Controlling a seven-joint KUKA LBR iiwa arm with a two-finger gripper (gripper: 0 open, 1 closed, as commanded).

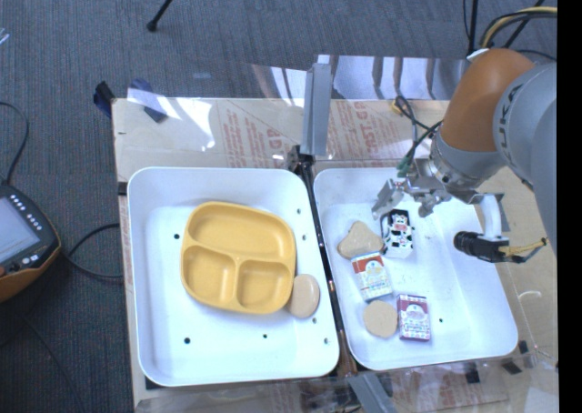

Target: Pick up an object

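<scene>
In the right bin [473, 311] lie a small black-and-white cow-print carton [397, 232], a tan toast-shaped piece [360, 240], a red-and-white box [371, 276], a round tan biscuit [380, 318] and a red box [414, 317]. My gripper [406, 202] hangs over the back of this bin, just behind the cow-print carton. Its fingers are spread apart, open, and nothing sits between them. The carton's top lies right below the fingertips; I cannot tell if they touch it.
The left bin [155, 329] holds a yellow divided plate [238, 256] and a tan oval piece [305, 296] at the plate's right corner. A metal post [316, 115] stands behind the bins' shared wall. The arm's grey and orange body [491, 120] looms over the right bin's back right.
</scene>
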